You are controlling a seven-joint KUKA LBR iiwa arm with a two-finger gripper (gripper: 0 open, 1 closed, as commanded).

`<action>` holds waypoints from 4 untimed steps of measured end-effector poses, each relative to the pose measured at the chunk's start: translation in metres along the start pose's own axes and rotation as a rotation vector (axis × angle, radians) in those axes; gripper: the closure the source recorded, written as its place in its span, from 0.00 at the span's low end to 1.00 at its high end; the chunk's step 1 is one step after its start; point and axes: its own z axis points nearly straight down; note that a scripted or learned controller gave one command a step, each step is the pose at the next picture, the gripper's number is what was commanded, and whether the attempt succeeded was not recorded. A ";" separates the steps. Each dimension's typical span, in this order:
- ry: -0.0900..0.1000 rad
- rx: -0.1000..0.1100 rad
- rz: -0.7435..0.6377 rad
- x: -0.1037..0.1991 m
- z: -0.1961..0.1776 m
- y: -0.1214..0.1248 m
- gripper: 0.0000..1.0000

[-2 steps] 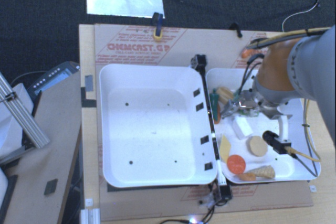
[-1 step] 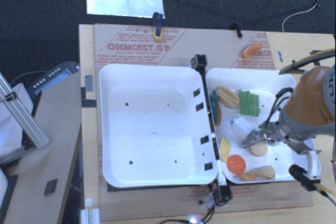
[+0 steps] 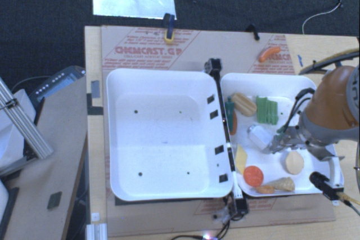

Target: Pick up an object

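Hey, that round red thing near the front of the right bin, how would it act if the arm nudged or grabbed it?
The red ball-like piece looks round and smooth, so a nudge would probably roll it toward the yellow wedge or the cone-shaped piece beside it. Its curved, seemingly plastic surface may slip from a pinch. It is likely light toy food.

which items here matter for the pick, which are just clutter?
Job:
gripper
right bin
its contents: clear cup, green block, bread roll, tomato, pale round, cheese wedge, cone

Lying about:
left bin
orange piece on the bench
yellow clamp
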 end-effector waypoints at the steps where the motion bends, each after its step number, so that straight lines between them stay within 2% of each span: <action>1: -0.005 -0.016 -0.004 -0.016 -0.244 0.032 1.00; 2: 0.002 -0.016 -0.013 0.094 -0.399 0.006 1.00; 3: 0.001 0.001 -0.006 0.115 -0.395 0.049 1.00; 4: 0.003 -0.002 -0.008 0.163 -0.438 0.030 1.00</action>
